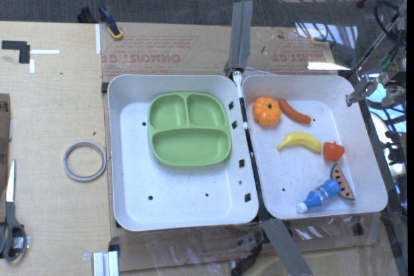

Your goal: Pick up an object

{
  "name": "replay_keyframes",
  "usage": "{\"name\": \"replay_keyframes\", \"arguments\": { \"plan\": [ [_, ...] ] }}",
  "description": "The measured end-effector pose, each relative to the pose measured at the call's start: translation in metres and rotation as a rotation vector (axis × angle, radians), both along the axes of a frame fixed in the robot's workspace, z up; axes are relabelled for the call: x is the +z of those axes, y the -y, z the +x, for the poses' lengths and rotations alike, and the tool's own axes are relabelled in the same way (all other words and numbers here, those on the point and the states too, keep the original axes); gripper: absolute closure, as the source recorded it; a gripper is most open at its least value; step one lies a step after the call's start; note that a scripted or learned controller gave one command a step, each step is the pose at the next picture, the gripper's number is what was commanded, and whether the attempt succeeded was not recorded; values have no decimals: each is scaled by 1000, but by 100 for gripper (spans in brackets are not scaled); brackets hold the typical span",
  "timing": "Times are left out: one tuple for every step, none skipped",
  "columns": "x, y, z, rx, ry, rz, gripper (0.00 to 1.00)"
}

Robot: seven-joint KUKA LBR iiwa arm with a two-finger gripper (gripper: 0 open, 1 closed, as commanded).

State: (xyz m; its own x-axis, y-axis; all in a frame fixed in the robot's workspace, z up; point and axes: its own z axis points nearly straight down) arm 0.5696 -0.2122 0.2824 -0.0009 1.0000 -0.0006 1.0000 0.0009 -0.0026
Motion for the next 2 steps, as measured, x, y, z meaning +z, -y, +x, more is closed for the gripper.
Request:
{"name": "replay_keyframes", "arguments": {
  "plan": [
    [-163, -14, -4, -122, 1, 0, 0],
    [-181, -42, -28, -101, 24, -6, 0]
  ]
}}
